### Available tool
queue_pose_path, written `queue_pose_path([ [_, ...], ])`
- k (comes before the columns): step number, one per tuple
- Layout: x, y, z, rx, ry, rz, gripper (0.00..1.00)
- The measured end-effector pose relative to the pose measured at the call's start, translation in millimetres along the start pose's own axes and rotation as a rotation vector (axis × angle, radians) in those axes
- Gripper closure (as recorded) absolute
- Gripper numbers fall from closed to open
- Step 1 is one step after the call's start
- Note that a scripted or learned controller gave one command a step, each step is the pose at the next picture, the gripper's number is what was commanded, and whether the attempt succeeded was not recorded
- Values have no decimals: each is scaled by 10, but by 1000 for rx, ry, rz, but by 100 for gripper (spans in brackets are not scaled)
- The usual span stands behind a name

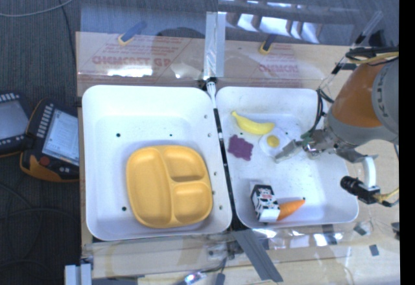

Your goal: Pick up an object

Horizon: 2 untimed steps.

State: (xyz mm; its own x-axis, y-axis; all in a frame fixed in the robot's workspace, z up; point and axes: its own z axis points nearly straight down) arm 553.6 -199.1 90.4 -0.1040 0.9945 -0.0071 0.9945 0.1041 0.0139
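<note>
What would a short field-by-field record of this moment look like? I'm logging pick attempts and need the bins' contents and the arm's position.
left bin: yellow plastic divided plate
right bin: yellow banana, purple grape bunch, white fried egg with yellow yolk, black-and-white carton, orange carrot
carton and carrot: touching, at the near edge
end effector: low over the right bin, beside the fried egg
held item: none visible
</note>
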Motion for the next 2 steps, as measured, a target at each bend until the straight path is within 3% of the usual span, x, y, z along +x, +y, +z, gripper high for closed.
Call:
queue_pose_path([
  [1,440,902,21,5,2,46,0],
  [2,753,1208,29,26,-3,94,0],
])
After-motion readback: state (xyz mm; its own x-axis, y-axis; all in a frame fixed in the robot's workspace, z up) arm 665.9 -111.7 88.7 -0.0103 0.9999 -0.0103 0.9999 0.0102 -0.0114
